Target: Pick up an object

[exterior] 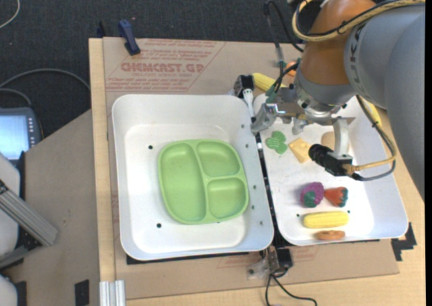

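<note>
Nothing lifted yet, pick not done as far as visible. Grey arm's tool hangs low over the right white bin, near its upper left corner; cannot tell its state. Just below it lie a small green leafy toy and a yellow wedge-shaped toy piece, likely targets. Further down: purple grape toy, red toy, yellow corn cob toy. Left white bin holds a green compartment plate. Grasp and lift remain.

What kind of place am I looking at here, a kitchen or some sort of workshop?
Probably a robot test lab, not a kitchen: a grey arm reaches over two white bins, the food looks like plastic toys, and loose cables trail off the bench.
</note>
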Available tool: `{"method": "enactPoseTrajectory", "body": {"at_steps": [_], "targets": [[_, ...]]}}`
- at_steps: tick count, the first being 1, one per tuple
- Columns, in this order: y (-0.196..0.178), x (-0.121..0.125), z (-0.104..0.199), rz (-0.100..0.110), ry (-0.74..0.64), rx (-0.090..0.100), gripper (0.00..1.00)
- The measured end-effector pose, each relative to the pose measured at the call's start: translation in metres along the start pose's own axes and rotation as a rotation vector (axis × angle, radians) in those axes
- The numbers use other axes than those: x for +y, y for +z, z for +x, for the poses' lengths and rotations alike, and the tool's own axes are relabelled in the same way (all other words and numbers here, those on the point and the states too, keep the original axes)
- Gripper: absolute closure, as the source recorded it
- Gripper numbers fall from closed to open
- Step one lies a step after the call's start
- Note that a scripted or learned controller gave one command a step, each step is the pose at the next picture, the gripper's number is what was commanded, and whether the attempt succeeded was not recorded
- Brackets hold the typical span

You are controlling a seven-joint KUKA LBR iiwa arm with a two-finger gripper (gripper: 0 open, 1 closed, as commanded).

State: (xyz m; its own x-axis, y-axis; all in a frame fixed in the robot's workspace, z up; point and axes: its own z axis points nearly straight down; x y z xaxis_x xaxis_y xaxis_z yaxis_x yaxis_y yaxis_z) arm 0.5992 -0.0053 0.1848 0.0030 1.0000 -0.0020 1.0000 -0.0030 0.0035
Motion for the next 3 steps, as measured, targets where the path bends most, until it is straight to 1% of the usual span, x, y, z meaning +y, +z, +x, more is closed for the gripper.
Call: {"method": "enactPoseTrajectory", "body": {"at_steps": [1, 2, 3], "targets": [[0.000, -0.075, -0.016, 0.011, 0.001, 0.003, 0.00], [0.000, -0.086, 0.057, 0.008, -0.010, 0.005, 0.00], [0.000, -0.121, -0.038, 0.008, 0.007, 0.000, 0.00]]}}
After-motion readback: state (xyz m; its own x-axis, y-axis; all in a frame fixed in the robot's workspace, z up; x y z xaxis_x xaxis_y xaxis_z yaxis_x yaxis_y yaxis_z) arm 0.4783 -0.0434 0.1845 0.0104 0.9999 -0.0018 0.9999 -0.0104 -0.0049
